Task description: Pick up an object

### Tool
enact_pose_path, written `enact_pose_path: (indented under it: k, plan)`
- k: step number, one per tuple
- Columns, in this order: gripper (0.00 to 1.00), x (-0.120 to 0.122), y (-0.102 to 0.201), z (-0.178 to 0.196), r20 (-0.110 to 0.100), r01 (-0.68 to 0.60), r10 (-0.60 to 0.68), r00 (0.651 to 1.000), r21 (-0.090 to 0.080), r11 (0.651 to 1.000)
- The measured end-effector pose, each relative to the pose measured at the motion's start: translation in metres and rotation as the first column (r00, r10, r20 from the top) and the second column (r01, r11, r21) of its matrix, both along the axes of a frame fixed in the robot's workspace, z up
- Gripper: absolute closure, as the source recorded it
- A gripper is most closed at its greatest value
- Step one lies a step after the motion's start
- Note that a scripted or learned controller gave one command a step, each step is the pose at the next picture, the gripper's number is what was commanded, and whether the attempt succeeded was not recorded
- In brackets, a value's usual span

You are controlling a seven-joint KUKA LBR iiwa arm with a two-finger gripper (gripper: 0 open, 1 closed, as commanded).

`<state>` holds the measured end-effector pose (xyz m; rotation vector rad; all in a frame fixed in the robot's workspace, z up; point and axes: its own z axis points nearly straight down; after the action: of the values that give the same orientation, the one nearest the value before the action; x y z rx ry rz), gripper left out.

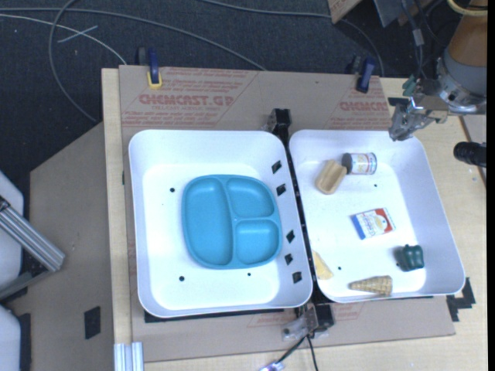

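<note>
**Two bins on a cardboard-topped bench, gripper above the far right corner**

A dark carpeted floor with loose grey cables surrounds the bench (116,207), whose top is a sheet of brown cardboard printed in red and held at its far edge by two clamps, one blue and yellow (154,72), the other blue (364,74).

The left bin (147,207) holds a blue divided plate (231,221) with three compartments, lying flat near the bin's middle. A row of small black clips (285,207) runs along the seam where the two bins meet.

In the right bin (433,207), a pale yellow wedge (322,266) lies against the near left wall. A tan bread-like piece (330,177) sits toward the far left, just beside a small jar (360,163) lying on its side. A blue and white card packet (373,223) lies near the middle. An ice-cream cone (371,286) rests along the near edge, and a dark green block (410,257) sits by the near right corner.

The gripper (404,126) hangs over the far right corner of the right bin, apart from every object; whether its fingers are spread or closed cannot be told.
</note>
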<state>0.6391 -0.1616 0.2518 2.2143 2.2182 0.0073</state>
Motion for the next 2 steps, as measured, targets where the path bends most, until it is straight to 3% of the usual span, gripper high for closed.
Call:
enact_pose_path:
  k: [1, 2]
  plan:
    - [1.00, 0.001, 0.000, 0.016, -0.005, 0.001, -0.001, 1.000, 0.001, 1.000]
    - [1.00, -0.017, 0.049, 0.021, -0.010, -0.003, 0.003, 1.000, 0.005, 1.000]
